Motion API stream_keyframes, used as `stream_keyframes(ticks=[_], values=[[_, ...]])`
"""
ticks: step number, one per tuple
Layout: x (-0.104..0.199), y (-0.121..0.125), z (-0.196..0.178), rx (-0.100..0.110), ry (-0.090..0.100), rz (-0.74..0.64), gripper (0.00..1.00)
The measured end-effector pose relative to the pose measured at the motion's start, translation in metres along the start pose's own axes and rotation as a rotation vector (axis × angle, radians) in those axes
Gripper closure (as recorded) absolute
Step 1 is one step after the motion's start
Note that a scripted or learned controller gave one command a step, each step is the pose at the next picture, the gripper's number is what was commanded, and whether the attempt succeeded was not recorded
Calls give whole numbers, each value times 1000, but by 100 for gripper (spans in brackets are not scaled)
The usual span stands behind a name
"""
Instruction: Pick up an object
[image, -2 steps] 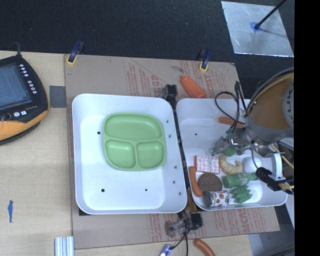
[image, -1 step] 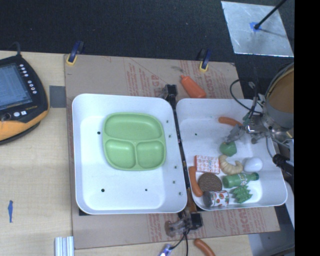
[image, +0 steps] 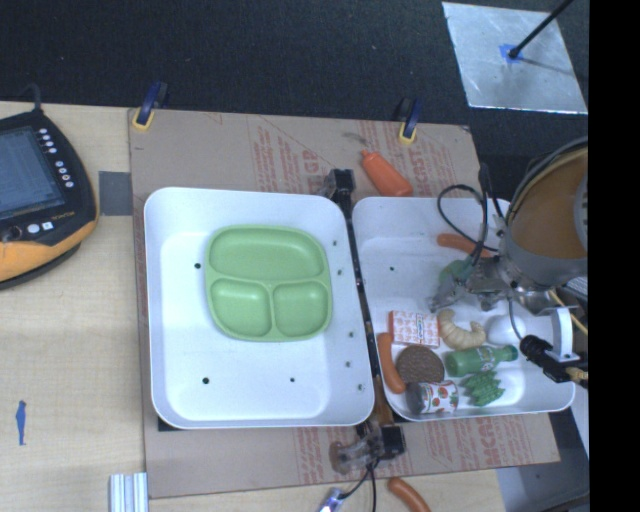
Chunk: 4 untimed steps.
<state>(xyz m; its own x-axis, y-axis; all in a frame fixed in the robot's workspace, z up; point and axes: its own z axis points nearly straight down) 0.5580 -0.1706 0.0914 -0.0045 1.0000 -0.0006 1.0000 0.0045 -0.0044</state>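
**While arm is sitting over right bin, grip state is not readable**

While the arm (image: 545, 215) is reaching in from the right, its hand (image: 462, 285) is hanging low over the right bin (image: 400, 225), near the bin's middle. Can't tell how far open the hand is, or whether it's gripping anything; the wrist and cables are blocking that.

Objects are crowding the right bin's near half:
- croissant-like pastry (image: 460, 326) is lying just below the hand
- green bottle (image: 480, 357) is lying on its side right under the pastry
- brown round disc (image: 420, 364) is sitting left of the bottle, with a red-and-white packet (image: 414, 327) just above it
- small can (image: 435, 398) is lying near the front wall, with a green leafy toy (image: 485, 387) beside it
- orange sausage-like piece (image: 389, 362) is lying along the left wall
- thin orange piece (image: 456, 241) is resting farther back, near the arm

Left bin (image: 170, 300) is carrying a green divided plate (image: 268, 281), sitting flat toward the back.

Outside the bins, an orange carrot-like toy (image: 385, 174) is lying on the cardboard behind the right bin. A teach pendant (image: 40, 200) is resting on the counter (image: 70, 380) at far left.
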Motion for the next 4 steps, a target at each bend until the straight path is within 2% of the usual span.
stream_keyframes(ticks=[1, 2, 3, 4], values=[[-14, 57, -1, -2, 1, 1, 0], [-15, 57, -11, -1, 1, -1, 100], [-15, 57, -11, 0, 1, -2, 0], [-38, 98, -112, -5, -1, -1, 0]])
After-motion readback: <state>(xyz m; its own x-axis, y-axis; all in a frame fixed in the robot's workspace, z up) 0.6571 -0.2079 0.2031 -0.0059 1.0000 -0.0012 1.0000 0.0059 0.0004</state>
